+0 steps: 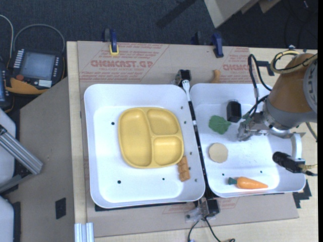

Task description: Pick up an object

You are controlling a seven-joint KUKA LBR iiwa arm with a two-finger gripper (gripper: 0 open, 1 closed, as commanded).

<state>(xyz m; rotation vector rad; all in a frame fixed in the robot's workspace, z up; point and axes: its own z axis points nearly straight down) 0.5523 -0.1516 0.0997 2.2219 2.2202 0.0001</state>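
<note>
Green lump (219, 124), crumpled, leafy-looking, lies in the right bin (262, 185), just left of my hand (246, 131), likely my target since I'm low beside it. Can't tell if hand's clenched or released. Tan disc (218, 153) sits below the lump, carrot (250, 183) further below-right.

Two white bins — left bin (96, 150) and right bin (262, 158) — of smooth, faintly glossy plastic. Divided yellow plate (150, 136): moulded plastic with a soft sheen. Carrot (251, 183): glossy orange plastic with a green tip. Round beige disc (218, 153): matt. Green piece (219, 124): matt, dull-surfaced. Small brown item (183, 170): rough, crumbly texture. Bench board (75, 135): matt brown cardboard-like sheet with red print. Arm (295, 92) — smooth grey casing with a satin orange band.
</note>
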